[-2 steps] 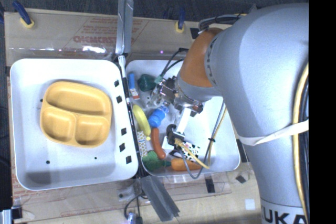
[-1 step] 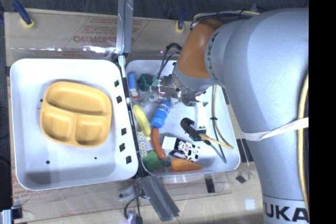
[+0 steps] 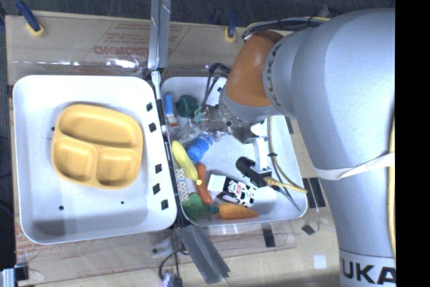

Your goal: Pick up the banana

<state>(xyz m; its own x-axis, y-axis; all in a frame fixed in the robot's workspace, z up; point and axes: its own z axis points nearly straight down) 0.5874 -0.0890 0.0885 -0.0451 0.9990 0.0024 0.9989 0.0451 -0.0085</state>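
Banana (image 3: 183, 159), a yellow curved plastic fruit, lies at the right bin's (image 3: 290, 193) left wall. Lower the gripper (image 3: 209, 119) (finger state indeterminable) leftward, straddling its width, clear of the blue object (image 3: 198, 147).

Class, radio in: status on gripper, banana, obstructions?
Gripper low in right bin, fingers unclear. Banana lying free by left wall. Blue object, carrot crowd it.

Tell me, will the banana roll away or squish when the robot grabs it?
The banana looks like a smooth, glossy toy, so it is probably stiff and may slip rather than squish. Its curved, rounded shape suggests it could rock or roll a little if nudged. It lies beside the bin wall with a carrot close by, which may hinder rolling.
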